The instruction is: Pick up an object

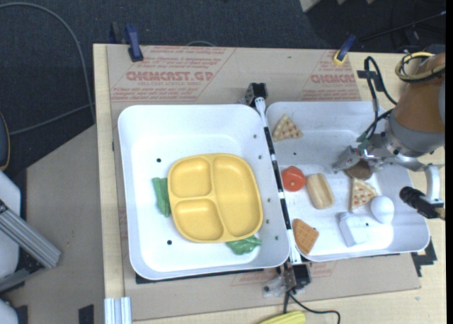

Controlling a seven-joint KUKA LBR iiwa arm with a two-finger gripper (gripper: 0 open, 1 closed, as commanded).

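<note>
Red print reading "CHEMCAST GP" runs along the far edge of the brown protective sheet (212, 75) on the bench; smaller lines are illegible.

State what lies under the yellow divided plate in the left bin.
Green pieces poke out at the yellow plate's left edge and lower right. How far they run beneath is covered.

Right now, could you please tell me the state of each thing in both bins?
Plate: upright, in left bin, over green pieces.
Tomato: lying free, right bin.
Bun: lying free.
Egg: lying free.
Claw: low over a brown item.
</note>
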